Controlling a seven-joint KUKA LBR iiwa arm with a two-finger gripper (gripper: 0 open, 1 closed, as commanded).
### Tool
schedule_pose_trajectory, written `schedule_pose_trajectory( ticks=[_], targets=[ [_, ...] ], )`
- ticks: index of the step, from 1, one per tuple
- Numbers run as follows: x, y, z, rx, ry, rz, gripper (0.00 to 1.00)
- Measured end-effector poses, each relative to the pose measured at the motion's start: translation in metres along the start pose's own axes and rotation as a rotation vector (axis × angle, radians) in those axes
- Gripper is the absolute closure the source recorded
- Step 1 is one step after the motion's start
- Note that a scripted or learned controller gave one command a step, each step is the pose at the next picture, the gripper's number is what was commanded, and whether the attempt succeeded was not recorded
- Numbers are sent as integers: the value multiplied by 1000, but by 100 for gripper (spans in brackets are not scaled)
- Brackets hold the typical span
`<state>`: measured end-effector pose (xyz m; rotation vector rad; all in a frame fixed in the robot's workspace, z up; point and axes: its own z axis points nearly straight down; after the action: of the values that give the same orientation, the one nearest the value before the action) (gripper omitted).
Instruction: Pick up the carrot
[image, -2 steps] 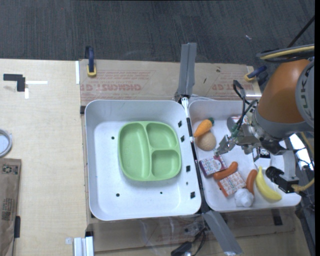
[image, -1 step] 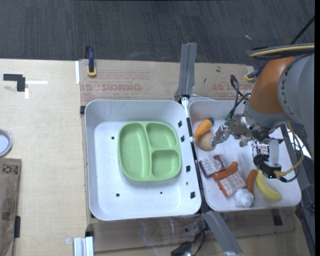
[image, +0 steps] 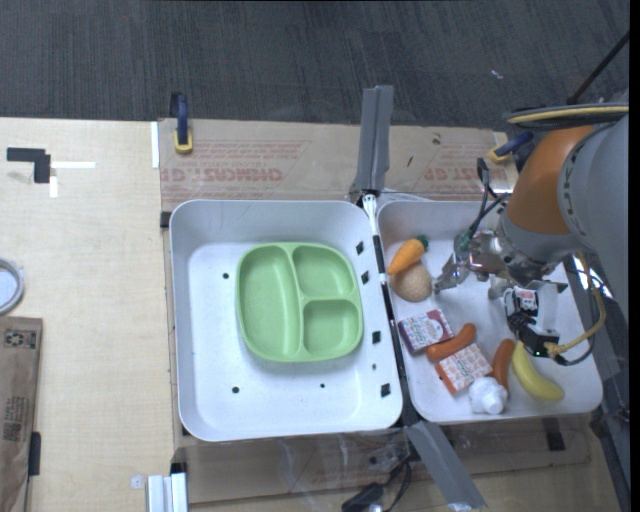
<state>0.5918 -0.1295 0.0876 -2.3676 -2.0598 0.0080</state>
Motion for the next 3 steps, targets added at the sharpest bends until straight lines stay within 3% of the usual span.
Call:
schedule_pose_trajectory(
  ticks=[1,2,3],
  targets=[
    [26,48,-2,58,-6,-423,0],
    [63,11,-101,-1,-1,-429,0],
    [17,46,-3,2,0,-286,0]
  ],
)
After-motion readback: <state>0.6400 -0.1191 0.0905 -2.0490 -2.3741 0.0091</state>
